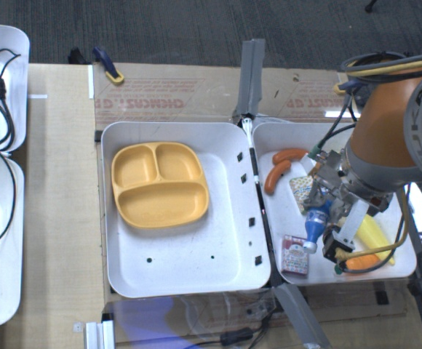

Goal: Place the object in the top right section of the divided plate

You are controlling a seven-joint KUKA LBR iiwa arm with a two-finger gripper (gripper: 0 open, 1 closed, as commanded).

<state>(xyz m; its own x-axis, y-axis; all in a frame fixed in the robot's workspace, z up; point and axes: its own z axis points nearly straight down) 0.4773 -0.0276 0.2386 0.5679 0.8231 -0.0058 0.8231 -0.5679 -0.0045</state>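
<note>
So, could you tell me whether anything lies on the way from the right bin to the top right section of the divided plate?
Only the two bins' adjoining rims lie between. The yellow divided plate sits in the left bin, its top right section bare, with open white floor beside it. The gripper is over the right bin.

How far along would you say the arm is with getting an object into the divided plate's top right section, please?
Nothing looks done yet: the yellow divided plate in the left white bin holds nothing in any section. In hand: the pincer hangs low in the right white bin, by the blue plastic bottle; a grasp can't be confirmed. Left: lifting, carrying over, placing.
</note>
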